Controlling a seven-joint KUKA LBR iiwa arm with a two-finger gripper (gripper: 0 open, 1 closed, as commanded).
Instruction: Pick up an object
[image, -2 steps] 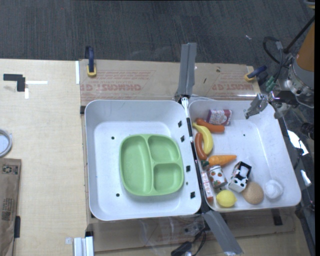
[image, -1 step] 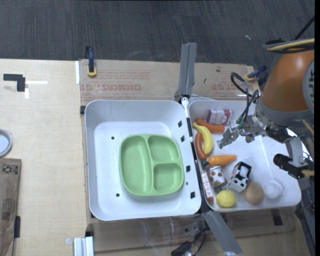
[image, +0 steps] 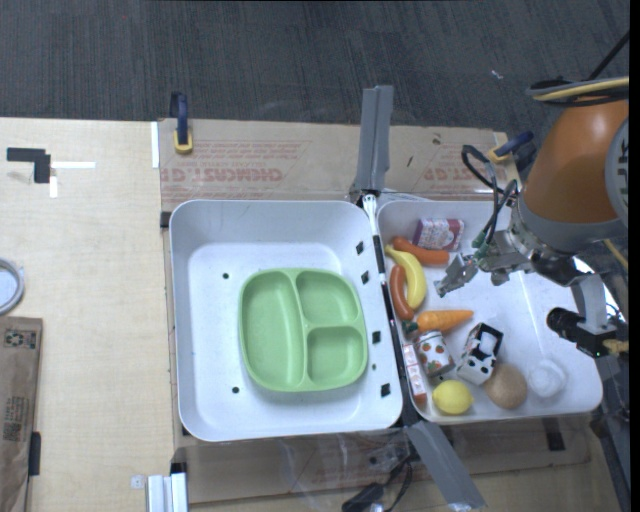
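A green divided plate (image: 302, 329) lies in the left bin (image: 200, 250), and a clamp (image: 181, 133) grips the bench's far edge.

Left white bin (image: 190, 300): pale green divided tray (image: 303, 330). Right white bin (image: 575, 400): yellow banana (image: 410, 275), orange carrot (image: 443, 319), yellow lemon (image: 452, 397), brown egg (image: 506, 386), black-and-white cow figure (image: 482, 353), red-labelled can (image: 433, 354)
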